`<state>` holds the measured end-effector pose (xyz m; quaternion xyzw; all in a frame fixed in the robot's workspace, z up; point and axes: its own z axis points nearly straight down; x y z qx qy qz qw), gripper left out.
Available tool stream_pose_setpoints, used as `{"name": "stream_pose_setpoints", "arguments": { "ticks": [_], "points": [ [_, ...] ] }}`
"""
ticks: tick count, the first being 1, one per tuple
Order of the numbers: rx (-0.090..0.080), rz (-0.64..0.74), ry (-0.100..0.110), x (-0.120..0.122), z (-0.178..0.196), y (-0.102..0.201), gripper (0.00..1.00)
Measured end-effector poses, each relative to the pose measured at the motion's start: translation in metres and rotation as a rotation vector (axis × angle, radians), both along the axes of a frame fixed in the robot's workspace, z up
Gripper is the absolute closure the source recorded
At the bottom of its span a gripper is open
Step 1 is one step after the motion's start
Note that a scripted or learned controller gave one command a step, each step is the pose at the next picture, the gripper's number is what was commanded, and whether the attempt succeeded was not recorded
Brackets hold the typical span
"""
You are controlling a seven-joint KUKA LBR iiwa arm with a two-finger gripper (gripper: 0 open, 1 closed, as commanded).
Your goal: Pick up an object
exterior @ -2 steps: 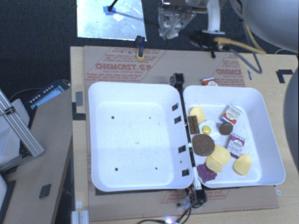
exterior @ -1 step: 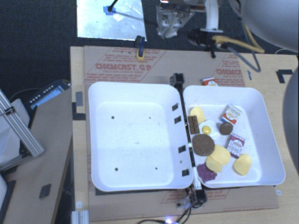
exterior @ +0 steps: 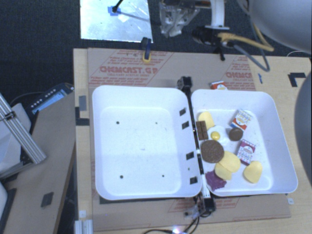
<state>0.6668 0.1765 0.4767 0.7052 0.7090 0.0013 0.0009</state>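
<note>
Overhead, up at the far edge of the bench and well apart from both bins: gripper (exterior: 173, 19), hanging beyond the printed cardboard sheet (exterior: 126, 69), just beside a shiny metal plate (exterior: 114, 11). Wide or narrow, cannot tell from this angle; nothing seen held in it. Yellow and grey cables (exterior: 243, 42) looping off the wrist to the right.

Down in the right bin (exterior: 265, 108), all the pickable pieces, crowded toward its left and near side. Against the dividing edge, a brown chocolate bar (exterior: 201, 129), with a pale yellow wedge (exterior: 205, 119) just behind it. Next along, a fried egg (exterior: 217, 135) touching a big brown cookie (exterior: 212, 151). Farther right, a small brown disc (exterior: 235, 134), a red-and-white carton (exterior: 242, 118) and a red box (exterior: 246, 151). Near the front, a yellow lump (exterior: 227, 165), a second yellow piece (exterior: 253, 171) and a purple scrap (exterior: 214, 180) by the corner.

Outside, a small carton (exterior: 219, 85) lying against the right bin's far rim. Black clips (exterior: 185, 126) along the seam with the left bin (exterior: 141, 145). Blue-and-yellow clamp (exterior: 146, 50) on the cardboard's far edge.
</note>
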Motion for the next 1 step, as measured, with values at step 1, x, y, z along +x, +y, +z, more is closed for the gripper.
{"name": "stream_pose_setpoints", "arguments": {
  "ticks": [1],
  "points": [
    [0.0,0.0,0.0,0.0019,0.0057,0.0086,1.0]
  ]
}}
